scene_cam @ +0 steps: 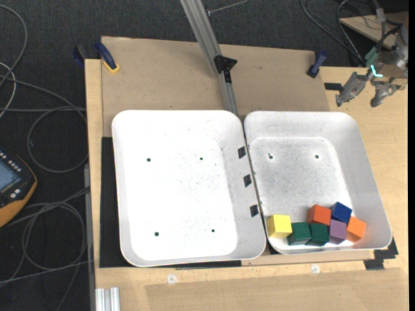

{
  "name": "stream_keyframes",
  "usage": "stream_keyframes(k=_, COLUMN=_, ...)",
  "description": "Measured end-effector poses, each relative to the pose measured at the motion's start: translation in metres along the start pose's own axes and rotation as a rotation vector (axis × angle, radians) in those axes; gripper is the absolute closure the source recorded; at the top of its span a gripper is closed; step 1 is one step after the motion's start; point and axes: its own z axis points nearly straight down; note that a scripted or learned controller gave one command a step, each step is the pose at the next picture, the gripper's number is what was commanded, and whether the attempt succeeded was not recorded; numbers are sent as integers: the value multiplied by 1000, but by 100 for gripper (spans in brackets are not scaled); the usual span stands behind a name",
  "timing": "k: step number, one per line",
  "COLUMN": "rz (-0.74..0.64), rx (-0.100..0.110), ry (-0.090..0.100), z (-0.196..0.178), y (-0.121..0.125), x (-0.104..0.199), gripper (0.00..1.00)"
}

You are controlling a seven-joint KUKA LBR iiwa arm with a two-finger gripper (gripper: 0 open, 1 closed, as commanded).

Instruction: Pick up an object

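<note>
Camera view: bench, dark carpet.

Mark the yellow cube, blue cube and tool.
yellow cube (280, 224): camera view, top face.
blue cube (341, 211): camera view, top face.
tool (364, 94): camera view, midway between the fingertips, open, above the bench beyond the right bin.

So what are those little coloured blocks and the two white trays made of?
The coloured blocks look like painted wood or maybe foam: flat matte faces, crisp edges, no shine. The right bin and the left bin look like thin moulded plastic, judging by rounded corners and smooth raised rims, with dark speckles of wear. The bench seems plain unfinished board.
</note>
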Motion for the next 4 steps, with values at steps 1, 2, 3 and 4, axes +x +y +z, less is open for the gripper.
stream_keyframes(k=1, rz=-2, rx=-4, ry=-3, z=-3, y=1, x=0, gripper=0)
stream_keyframes(k=2, rz=-2, rx=2, ry=0, z=60, y=2, x=4, gripper=0)
stream_keyframes(k=3, rz=-1, rx=3, ry=0, z=123, y=2, x=7, gripper=0)
stream_keyframes(k=4, rz=-2, rx=1, ry=-1, z=176, y=1, x=8, gripper=0)
